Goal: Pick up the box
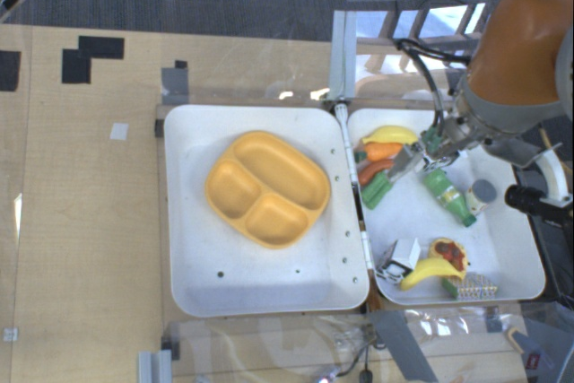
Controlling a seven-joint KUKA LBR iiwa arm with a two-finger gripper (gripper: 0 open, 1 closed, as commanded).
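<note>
The box [400,257] is small, white with dark markings, and lies near the front left corner of the right bin [513,282], touching a banana [425,274]. My gripper [420,168] hangs over the back half of that bin, well behind the box and apart from it. It is open, with nothing between its fingers. One finger [401,164] reaches over a green vegetable [377,187], and the other sits just above the cap end of a green bottle [448,195].
A yellow divided plate [267,187] lies in the left bin [193,274]. The right bin also holds a second banana [389,135], a carrot [380,152], a grey cap [483,190], a red-topped item [450,254] and a small comb-like piece [473,289].
</note>
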